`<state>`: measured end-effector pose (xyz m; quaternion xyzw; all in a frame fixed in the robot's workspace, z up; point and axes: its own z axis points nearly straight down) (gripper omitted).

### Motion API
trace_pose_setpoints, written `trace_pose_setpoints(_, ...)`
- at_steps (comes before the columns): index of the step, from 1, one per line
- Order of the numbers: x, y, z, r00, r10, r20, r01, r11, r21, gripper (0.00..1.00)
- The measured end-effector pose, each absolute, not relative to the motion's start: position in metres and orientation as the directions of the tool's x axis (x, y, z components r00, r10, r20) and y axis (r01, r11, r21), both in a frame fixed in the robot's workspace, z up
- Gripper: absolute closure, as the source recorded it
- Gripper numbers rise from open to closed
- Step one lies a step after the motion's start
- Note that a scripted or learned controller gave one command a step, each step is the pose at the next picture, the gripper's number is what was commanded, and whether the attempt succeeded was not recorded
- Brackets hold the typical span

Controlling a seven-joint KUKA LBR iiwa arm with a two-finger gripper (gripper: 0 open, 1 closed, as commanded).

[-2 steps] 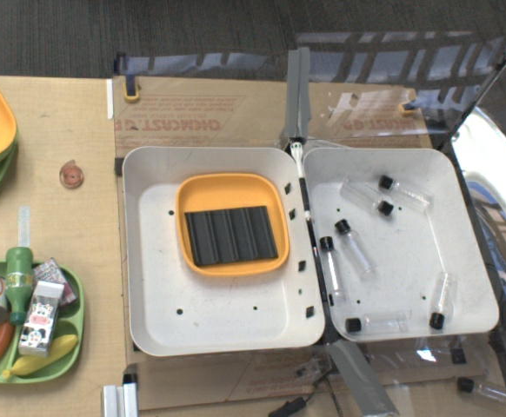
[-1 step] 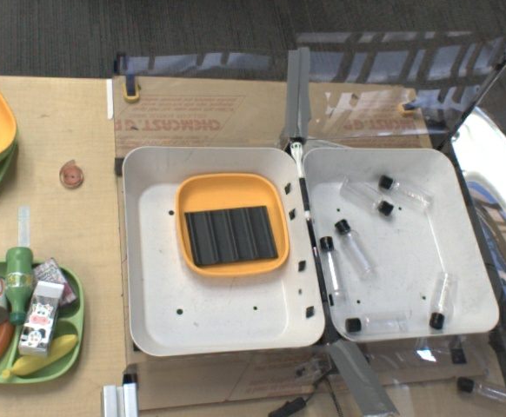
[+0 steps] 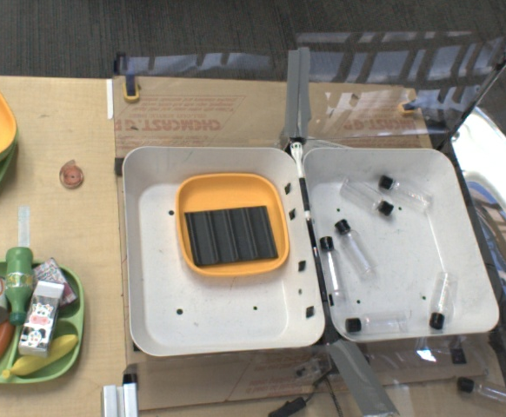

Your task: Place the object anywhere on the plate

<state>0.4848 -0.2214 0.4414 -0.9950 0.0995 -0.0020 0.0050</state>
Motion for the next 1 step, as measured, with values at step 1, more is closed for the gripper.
trace_pose_setpoints(1, 0.4848, -0.2213, 0.423, 0.98, -0.199, 0.002, -0.199, -0.98, -0.01, 0.0)
